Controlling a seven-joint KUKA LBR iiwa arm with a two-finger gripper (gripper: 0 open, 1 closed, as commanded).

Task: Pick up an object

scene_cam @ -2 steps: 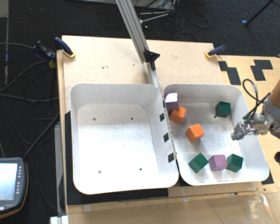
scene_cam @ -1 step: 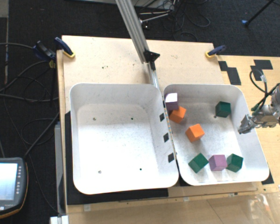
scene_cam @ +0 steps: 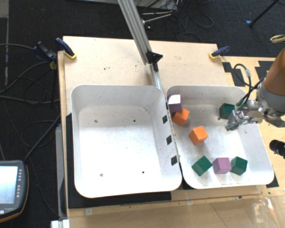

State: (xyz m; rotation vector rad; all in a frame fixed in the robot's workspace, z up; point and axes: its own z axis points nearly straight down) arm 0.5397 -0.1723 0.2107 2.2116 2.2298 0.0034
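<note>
Tool point(scene_cam: 231, 123) low over the right bin point(scene_cam: 259, 141), beside a green cube point(scene_cam: 226, 110); whether it is apart or together cannot be told

No writing or label is legible. Both bins are shallow white trays with rounded corners and speckled floors, set on a pale board bench point(scene_cam: 114, 61). The left bin point(scene_cam: 80, 141) adjoins the right. Blocks are plain cubes with matte faces: a white-topped purple one point(scene_cam: 174, 102) touching an orange one point(scene_cam: 181, 116) at the left wall, a second orange point(scene_cam: 198, 135) mid-floor, and green point(scene_cam: 202, 166), purple point(scene_cam: 222, 165) and green point(scene_cam: 239, 165) in a near row. No block is seen between the tool's tips
</note>
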